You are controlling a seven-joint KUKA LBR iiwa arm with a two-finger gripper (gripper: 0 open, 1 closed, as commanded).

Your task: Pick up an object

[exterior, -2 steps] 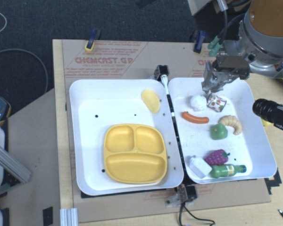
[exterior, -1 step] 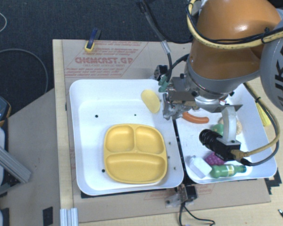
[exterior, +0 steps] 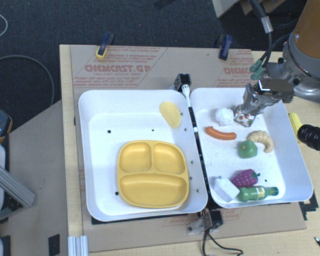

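Green bottle [exterior: 257, 193] nearest; claw [exterior: 244, 116] apparently gripping small red-white object [exterior: 245, 120].

I saw two white bins, left [exterior: 89, 143] and right [exterior: 303, 176], touching side by side on a brown board [exterior: 122, 68] with red lettering. Black clips sat at the seam's far end [exterior: 182, 81] and near end [exterior: 210, 217]. Clamps gripped the board's far edge: blue-yellow [exterior: 103, 46] and blue [exterior: 224, 46]. A thin cable [exterior: 21, 62] lay on the dark floor [exterior: 69, 9].
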